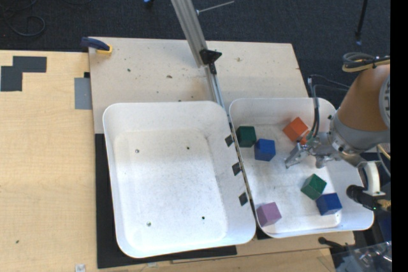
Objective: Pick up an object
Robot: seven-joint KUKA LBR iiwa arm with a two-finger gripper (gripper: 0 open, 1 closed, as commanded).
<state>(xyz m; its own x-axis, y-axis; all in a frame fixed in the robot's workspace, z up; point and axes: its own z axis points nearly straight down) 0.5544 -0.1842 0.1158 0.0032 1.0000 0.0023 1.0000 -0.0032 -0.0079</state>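
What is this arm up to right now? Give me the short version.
A KUKA arm reaches in from the right, its gripper low over the right bin. That bin holds six blocks: orange, two green, two blue and purple. The gripper sits between the orange block and the nearer green one, with nothing visibly held. No pick has been made yet.

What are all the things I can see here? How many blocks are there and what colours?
Blocks: six, all in the right bin.
Orange block: one, far side, by the gripper.
Dark green block: one, near the divider.
Blue block: one, beside the dark green one.
Green block: one, near side.
Second blue block: one, near right corner.
Purple block: one, near left corner.
Left bin: one, white.
Right bin: one, white.
Metal rail: one, silver, behind the bins.
Gripper: one, over the right bin.
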